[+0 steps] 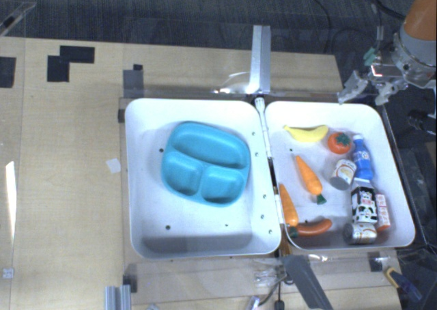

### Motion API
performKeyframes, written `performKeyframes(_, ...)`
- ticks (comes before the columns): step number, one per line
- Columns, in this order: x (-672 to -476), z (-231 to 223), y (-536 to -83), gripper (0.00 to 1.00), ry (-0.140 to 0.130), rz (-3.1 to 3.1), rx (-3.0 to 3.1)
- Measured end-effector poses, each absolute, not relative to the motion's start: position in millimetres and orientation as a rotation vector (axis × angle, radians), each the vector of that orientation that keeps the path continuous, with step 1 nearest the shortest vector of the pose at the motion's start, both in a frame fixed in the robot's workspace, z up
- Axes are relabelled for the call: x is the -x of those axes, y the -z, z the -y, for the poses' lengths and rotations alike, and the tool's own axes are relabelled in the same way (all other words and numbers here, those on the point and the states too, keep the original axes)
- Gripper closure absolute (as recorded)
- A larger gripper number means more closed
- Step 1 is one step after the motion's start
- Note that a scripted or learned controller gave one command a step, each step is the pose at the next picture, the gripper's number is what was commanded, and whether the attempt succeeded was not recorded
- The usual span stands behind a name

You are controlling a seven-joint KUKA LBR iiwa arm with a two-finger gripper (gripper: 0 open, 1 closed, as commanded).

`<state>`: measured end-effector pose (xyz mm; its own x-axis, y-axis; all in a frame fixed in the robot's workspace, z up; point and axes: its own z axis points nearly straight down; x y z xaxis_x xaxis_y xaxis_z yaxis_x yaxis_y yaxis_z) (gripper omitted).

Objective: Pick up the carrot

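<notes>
Pincer (374, 85) at the end of the grey arm hangs above the far right corner of the right bin (389, 139), outside its rim, with nothing between its fingers, which look spread apart. Well away from it, the carrot (308, 177) lies near the middle of that bin, its green stalk end pointing toward the near side. A second carrot (287, 206) lies just to the left of the first, along the bin's left wall. A yellow banana (306, 134) lies on the far side of the carrot, and a tomato (339, 142) sits beside the banana's right end. To the carrot's right are a small tin can (343, 173), a blue bottle (362, 160) and a dark bottle (364, 214) lying on its side. A sausage (313, 227) lies near the front wall. Across the divider, the left bin (143, 186) holds a blue divided plate (204, 162). Both bins rest on the bench (61, 186).
</notes>
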<state>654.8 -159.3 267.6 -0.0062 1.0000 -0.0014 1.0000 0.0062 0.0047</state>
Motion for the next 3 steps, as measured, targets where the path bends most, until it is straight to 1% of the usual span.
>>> performKeyframes(1, -655.8, 103, -164, 0.0, -0.004, -2.401, -2.02)
performKeyframes(2, -586.3, 93, -89, 0.0, -0.011, -2.352, -2.07)
performKeyframes(3, -589.2, 91, -102, 1.0, -0.022, -2.35, -2.064)
